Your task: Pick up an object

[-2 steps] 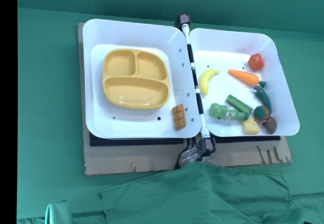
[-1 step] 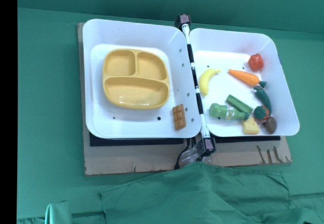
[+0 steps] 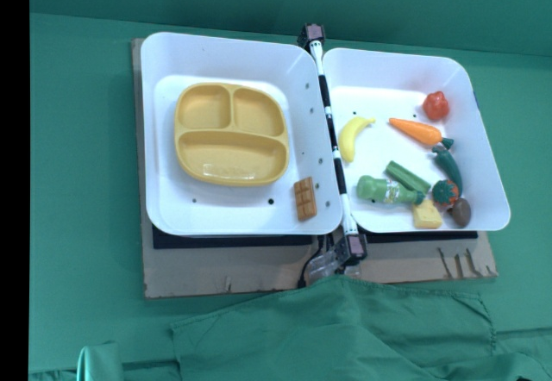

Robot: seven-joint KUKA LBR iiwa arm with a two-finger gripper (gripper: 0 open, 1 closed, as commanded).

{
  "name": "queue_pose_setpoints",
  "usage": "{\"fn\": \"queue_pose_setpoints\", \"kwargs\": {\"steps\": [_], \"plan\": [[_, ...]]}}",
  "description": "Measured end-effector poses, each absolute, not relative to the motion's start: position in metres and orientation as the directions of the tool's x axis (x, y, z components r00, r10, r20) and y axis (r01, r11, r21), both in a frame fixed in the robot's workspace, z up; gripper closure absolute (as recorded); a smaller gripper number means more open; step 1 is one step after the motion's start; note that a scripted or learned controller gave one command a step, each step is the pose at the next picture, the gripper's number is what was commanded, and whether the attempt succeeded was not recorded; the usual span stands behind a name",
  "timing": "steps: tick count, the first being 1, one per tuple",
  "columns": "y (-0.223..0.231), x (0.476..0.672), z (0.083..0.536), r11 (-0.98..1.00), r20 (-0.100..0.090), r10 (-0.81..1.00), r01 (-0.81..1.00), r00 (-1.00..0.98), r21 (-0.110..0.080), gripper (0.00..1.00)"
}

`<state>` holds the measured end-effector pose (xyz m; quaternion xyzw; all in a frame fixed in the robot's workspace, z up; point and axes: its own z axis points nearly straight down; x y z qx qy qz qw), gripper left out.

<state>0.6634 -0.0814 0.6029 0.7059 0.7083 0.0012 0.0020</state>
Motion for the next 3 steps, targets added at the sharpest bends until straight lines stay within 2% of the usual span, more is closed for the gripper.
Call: {"fn": "queue_pose_setpoints", "kwargs": {"steps": [1, 2, 3], "plan": [[-0.112, 0.701, 0.569, -0.005, -0.004, 1.000, 1.000, 0.005, 0.004, 1.00], [-0.158, 0.693, 0.561, -0.007, -0.003, 1.000, 1.000, 0.007, 0.004, 1.00], [-0.189, 0.659, 0.561, -0.007, -0.003, 1.000, 1.000, 0.007, 0.004, 1.00]]}}
